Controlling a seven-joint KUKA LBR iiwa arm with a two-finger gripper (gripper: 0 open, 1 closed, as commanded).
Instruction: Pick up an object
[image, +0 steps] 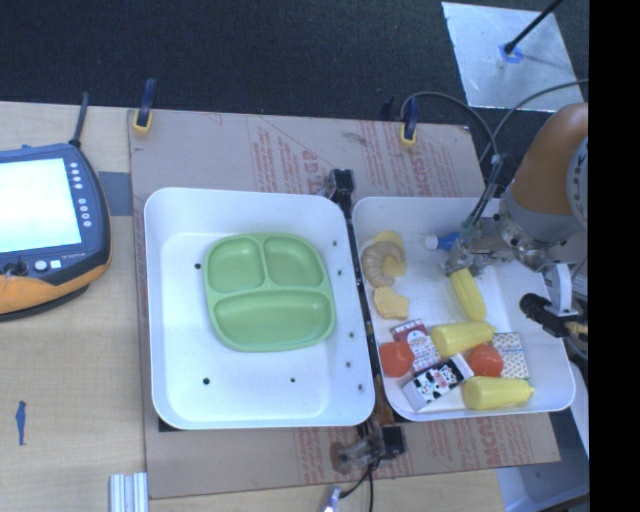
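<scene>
Arm (548, 170) over the right bin's (400, 212) far right corner.
It reaches in from the right, partly cut off, tool (470, 252) low just above a yellow corn cob (467, 294); whether it is clenched or released cannot be told. Toy foods crowd the bin's near side; the left bin (170, 300) holds a green tray (268, 291).

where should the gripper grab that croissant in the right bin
Take the croissant across its thick curved middle, coming straight down from above. It lies flat near the right bin's left wall, with bare floor to its right, so closing front to back probably avoids the wall.
</scene>
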